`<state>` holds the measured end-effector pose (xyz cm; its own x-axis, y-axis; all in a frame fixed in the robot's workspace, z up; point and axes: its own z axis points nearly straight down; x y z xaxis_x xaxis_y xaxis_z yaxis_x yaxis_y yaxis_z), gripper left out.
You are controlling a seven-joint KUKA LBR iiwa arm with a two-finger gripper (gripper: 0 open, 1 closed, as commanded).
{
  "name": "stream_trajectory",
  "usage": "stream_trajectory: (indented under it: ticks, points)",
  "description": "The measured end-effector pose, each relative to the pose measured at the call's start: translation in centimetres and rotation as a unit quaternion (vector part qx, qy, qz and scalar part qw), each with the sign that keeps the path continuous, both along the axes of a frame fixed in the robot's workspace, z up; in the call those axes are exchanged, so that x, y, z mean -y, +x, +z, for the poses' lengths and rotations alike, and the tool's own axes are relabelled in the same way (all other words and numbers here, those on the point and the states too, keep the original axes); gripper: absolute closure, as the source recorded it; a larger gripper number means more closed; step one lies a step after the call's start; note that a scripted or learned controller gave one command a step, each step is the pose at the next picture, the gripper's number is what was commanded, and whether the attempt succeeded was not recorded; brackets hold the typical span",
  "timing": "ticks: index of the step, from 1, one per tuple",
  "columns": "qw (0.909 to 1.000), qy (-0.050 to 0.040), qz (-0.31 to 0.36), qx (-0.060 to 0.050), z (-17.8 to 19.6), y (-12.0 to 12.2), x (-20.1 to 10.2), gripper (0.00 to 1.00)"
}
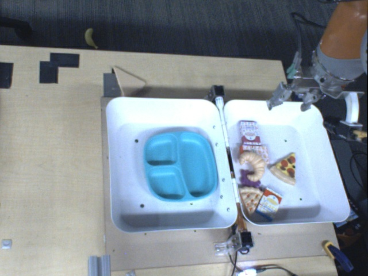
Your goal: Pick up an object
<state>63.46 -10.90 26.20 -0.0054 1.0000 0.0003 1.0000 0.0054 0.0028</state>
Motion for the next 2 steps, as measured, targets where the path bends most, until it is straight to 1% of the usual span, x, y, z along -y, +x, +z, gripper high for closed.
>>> stream_trajectory:
  ticks: [1, 2]
  points:
    - [1.0000, -0.0008, -0.002, 0.005, -16.2, 0.1, 0.3, 0.00]
    - [1.0000, -0.0008, -0.001, 0.004, -17.5, -6.7, -0.6, 0.00]
